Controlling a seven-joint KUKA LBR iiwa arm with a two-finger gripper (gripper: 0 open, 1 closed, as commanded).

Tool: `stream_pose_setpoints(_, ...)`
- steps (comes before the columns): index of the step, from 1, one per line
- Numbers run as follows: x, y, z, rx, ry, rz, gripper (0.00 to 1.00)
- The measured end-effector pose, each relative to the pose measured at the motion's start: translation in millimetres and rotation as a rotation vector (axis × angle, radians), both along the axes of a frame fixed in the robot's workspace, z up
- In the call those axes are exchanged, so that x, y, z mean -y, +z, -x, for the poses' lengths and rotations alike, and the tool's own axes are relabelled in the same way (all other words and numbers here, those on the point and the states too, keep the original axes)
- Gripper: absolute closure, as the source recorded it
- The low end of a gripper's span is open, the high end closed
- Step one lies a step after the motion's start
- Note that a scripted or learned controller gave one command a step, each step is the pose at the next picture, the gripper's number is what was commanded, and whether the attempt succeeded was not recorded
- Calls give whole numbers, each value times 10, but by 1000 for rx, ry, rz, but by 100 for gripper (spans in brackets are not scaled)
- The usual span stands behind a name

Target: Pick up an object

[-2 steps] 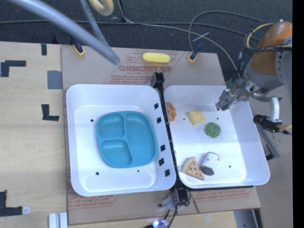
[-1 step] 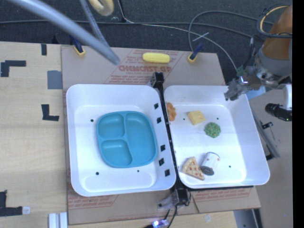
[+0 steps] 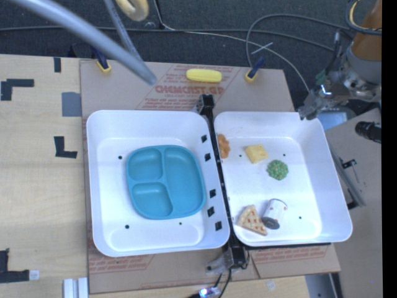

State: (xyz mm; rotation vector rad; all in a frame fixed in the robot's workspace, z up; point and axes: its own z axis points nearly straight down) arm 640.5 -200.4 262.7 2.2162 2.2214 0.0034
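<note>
Triangular tan pizza-slice toy [image 3: 252, 220] lying in right white bin [image 3: 322, 166], well below-left of pincer [image 3: 308, 110] | pincer hovering over bin's far-right corner, grip state unclear | green broccoli ball [image 3: 277, 169] sitting nearer pincer

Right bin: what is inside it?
Inside the right bin: an orange piece, a yellow block, a green ball, a pizza slice and a small cup.
</note>
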Motion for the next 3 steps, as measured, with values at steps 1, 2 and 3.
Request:
stream_pose_setpoints(1,-551,-128,-95,-5,4,-2,100)
stream_pose_setpoints(2,-1120,-258,-156,-6,3,-2,100)
stream_pose_setpoints(3,-1585,-369,-141,-6,2,-1,100)
